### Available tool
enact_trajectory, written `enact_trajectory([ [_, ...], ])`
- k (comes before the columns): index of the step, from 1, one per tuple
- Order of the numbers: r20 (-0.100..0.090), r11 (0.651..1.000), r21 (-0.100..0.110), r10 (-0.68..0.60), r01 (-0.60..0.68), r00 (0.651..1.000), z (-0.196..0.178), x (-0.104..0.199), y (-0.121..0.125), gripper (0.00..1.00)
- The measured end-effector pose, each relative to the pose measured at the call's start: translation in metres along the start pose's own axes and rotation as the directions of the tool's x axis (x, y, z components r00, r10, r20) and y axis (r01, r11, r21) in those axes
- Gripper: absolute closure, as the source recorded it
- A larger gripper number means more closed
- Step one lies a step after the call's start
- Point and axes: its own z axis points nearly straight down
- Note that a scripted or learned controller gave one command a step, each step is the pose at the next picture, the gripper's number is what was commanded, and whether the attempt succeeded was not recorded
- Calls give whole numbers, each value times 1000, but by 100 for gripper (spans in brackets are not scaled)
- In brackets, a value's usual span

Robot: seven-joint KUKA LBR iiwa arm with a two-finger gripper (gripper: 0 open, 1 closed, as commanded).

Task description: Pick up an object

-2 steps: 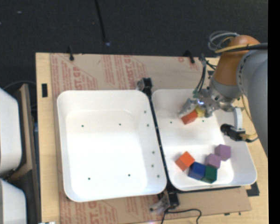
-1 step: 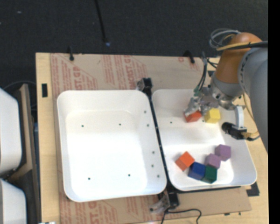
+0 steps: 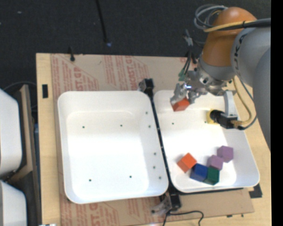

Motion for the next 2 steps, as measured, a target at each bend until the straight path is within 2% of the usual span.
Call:
enact_trajectory([
  [1, 0, 1000, 6, 1, -1, 1000, -35, 76, -20, 100],
  [2, 1, 1000, 13, -25, 25, 1000, 8, 129, 30, 100],
])
